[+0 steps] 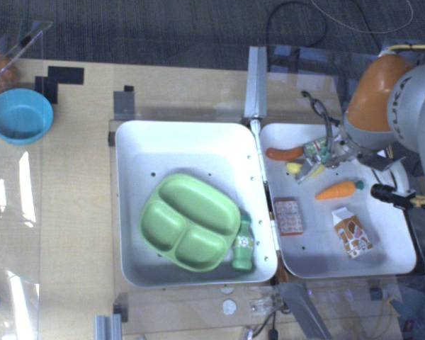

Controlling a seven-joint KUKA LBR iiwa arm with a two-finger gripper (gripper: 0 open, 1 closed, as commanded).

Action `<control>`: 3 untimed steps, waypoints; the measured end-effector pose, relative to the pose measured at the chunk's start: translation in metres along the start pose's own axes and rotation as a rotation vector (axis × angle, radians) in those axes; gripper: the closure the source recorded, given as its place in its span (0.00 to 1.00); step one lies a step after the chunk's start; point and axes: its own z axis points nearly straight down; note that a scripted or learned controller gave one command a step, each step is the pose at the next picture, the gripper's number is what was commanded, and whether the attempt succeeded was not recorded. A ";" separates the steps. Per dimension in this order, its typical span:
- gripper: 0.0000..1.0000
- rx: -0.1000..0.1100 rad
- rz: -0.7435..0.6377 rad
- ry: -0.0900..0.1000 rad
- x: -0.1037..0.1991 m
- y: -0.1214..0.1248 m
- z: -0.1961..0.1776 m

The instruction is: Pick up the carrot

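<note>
Pale wooden bench [71,190] under a dark carpeted floor strip at 12 o'clock; a blue bowl [20,115] sits at the far 9 o'clock edge. Two shallow white bins side by side: the left bin [138,147] holds a green divided tray [190,220] with a green bottle [243,245] lying just beside the tray's 4 o'clock corner. The right bin [397,257] holds the carrot [337,190] near its middle, lying roughly flat, tip toward 9 o'clock, green stub toward 3 o'clock. Around the carrot: a red sausage-like item [285,153] at 10 o'clock, a small yellow piece [293,167] just below that, a pink card [288,217] at 8 o'clock, an orange-and-white packet [352,234] at 5 o'clock. The arm comes in from 3 o'clock; the gripper [317,163] hangs over the bin at the carrot's 11 o'clock, near but apart from it, closer to the yellow piece. Finger spread: cannot tell, the tip is a blur of metal. Nothing visibly held. Judgement: approach step, grasp not yet made. Next move calls for shifting toward 5 o'clock to centre over the carrot, aligning across its narrow width, then descending; the neighbours lie apart from it, so there is room.
</note>
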 end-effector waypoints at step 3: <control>0.00 -0.022 -0.183 -0.014 -0.025 -0.047 -0.015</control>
